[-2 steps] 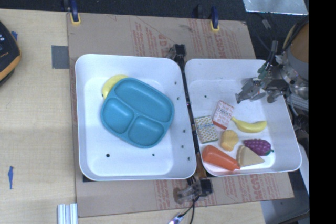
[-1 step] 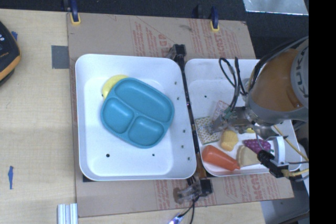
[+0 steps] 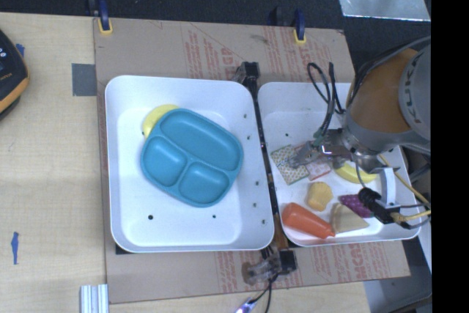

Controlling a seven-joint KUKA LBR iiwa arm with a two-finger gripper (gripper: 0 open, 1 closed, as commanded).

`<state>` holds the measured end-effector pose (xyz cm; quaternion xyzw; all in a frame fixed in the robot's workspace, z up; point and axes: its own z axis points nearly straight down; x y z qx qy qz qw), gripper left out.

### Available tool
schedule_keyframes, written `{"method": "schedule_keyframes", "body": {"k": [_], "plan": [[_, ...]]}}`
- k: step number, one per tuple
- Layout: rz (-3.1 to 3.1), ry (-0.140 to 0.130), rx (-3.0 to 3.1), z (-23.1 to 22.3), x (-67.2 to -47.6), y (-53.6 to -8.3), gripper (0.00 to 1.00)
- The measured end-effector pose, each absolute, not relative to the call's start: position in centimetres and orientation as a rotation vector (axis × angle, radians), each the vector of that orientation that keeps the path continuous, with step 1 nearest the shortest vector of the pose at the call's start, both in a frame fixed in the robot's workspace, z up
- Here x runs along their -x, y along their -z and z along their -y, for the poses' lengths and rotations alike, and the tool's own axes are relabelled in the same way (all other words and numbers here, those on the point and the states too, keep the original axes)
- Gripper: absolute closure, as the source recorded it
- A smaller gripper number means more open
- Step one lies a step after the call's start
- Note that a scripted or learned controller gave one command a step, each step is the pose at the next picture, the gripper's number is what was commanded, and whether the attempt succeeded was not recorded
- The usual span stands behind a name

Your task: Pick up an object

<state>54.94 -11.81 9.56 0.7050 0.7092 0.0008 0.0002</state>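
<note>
While red cardboard [image 3: 220, 55] print stays unreadable | jaws [image 3: 304, 155] state unclear | blue plate [image 3: 192, 156] left bin [image 3: 117, 179]

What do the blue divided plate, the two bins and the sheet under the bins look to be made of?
Blue divided plate: likely moulded plastic, matte, with one even colour and soft rounded compartment edges. Left bin and right bin: probably smooth plastic, white with a slight sheen and rounded corners. Sheet under the bins: looks like cardboard, dull brown with faint red print and creases.
</note>
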Motion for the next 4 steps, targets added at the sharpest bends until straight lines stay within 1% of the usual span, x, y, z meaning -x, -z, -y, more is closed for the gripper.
{"method": "schedule_keyframes", "body": {"k": [1, 2, 3, 4], "plan": [[-2.229, -0.001, -2.209, 12.0, -55.0, -10.7, 1.00], [-2.229, -0.001, -2.209, 12.0, -55.0, -10.7, 0.00], [-2.226, 0.002, -2.218, 10.9, -61.6, -9.2, 0.00], [-2.228, 0.004, -2.217, 11.0, -61.6, -10.2, 1.00]]}}
